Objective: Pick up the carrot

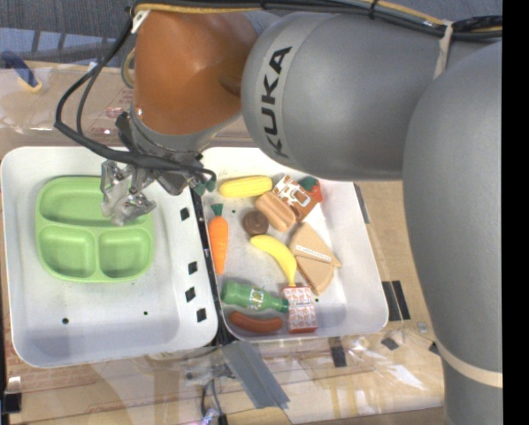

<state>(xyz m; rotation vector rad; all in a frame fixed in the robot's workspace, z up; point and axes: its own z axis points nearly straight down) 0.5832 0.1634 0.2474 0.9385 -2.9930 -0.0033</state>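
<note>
Carrot (218, 241): lies in the right bin (357, 264), hard against its left wall, long axis running up-down in view, green top upward.
Gripper (127, 197): over the green tray (95, 230) in the left bin (34, 317); fingers apart, nothing between them.
Bearing: carrot sits to view-right of the fingers, slightly lower, across the bins' divide.
</note>
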